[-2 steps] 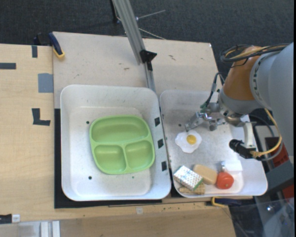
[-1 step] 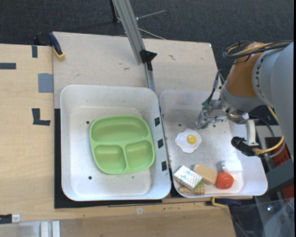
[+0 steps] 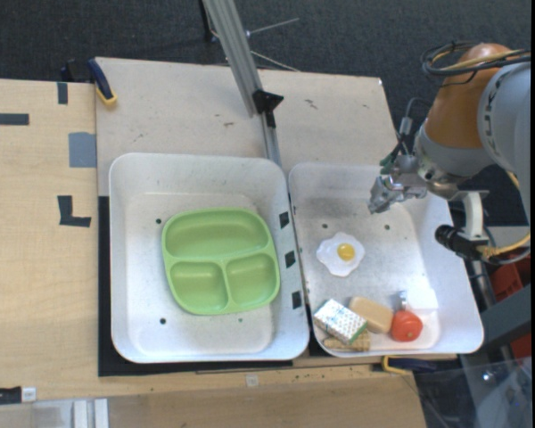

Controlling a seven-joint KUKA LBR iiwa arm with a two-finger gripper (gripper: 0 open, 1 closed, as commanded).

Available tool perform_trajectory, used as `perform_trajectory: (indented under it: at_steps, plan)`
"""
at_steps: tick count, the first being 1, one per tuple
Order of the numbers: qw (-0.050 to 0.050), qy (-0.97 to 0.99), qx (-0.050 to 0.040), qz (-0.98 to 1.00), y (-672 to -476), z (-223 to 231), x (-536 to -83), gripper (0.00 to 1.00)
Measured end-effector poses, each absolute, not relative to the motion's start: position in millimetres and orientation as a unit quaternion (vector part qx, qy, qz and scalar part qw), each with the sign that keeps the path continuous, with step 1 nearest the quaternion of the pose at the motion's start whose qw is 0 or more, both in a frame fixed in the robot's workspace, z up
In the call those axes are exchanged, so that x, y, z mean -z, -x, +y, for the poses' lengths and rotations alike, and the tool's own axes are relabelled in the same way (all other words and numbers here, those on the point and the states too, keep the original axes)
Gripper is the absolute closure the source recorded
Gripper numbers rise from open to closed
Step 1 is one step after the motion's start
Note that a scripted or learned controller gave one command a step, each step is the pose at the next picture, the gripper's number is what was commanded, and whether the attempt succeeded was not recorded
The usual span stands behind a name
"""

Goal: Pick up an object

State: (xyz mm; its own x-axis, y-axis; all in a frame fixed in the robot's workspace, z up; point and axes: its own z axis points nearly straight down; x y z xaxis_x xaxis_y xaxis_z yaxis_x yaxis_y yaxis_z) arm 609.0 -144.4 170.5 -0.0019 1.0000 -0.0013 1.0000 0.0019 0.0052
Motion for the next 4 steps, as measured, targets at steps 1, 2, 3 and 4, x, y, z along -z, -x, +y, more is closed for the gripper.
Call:
perform_trajectory:
  at_steps: [1,2,3,4]
  plan:
    - [0.001,-0.707,-0.0006,0.708,-609.7,-144.0,-204.3,1.0]
    - [-0.001,-0.705,0.0004,0.709,-591.3,-94.8,-198.1,1.0]
    - [-0.002,-0.705,0.0006,0.709,-583.2,-49.8,-196.7,1.0]
    - [-0.002,-0.705,0.0009,0.709,-562.2,-1.8,-195.0,1.0]
